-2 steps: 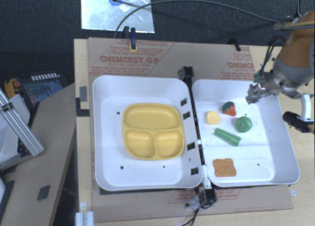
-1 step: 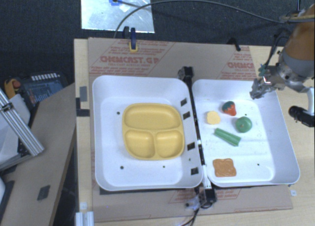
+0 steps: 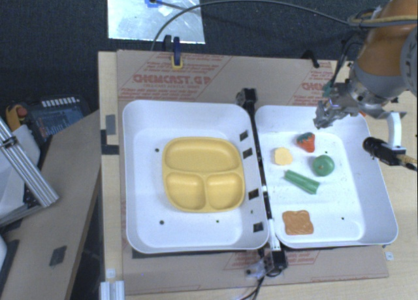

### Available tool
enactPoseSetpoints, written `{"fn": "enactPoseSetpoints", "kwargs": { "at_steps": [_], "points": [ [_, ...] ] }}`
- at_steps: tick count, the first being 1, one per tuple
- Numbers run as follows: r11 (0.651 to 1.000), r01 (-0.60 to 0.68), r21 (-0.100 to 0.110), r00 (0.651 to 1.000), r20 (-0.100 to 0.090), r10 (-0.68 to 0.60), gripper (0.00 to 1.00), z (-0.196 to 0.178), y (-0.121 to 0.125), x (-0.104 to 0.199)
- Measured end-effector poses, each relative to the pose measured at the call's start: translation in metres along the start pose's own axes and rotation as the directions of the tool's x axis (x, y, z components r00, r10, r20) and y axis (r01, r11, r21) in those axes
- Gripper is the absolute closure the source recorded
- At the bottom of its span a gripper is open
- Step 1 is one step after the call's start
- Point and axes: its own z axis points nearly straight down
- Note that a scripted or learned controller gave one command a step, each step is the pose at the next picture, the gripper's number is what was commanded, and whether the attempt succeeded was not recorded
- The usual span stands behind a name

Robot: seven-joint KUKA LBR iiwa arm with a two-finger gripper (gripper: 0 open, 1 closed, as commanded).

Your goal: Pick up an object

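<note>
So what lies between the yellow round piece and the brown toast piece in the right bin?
In the camera view, only bare white bin floor separates the yellow round piece from the brown toast piece; the green stick lies just right of that line.

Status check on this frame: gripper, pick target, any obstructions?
Gripper above right bin's far edge, nothing seen in it. Nearest item: red piece, untouched. Nothing between them.

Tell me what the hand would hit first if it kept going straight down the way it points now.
Probably the red toy just below-left of the hand, or the right bin floor beside it; depth is unclear.
</note>
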Motion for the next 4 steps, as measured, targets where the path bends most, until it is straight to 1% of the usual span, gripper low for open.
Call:
{"fn": "enactPoseSetpoints", "kwargs": {
  "at_steps": [1,2,3,4],
  "points": [
    [1.000,0.000,0.004,1.000,-0.001,0.000,1.00,0.009,-0.010,0.053],
    [1.000,-0.001,0.002,1.000,0.000,0.001,1.00,-0.001,-0.009,0.108],
    [1.000,0.000,0.003,1.000,-0.001,0.000,1.00,0.009,-0.018,0.162],
    [1.000,0.001,0.002,1.000,-0.002,-0.001,1.00,0.004,-0.020,0.225]
  ]
}}
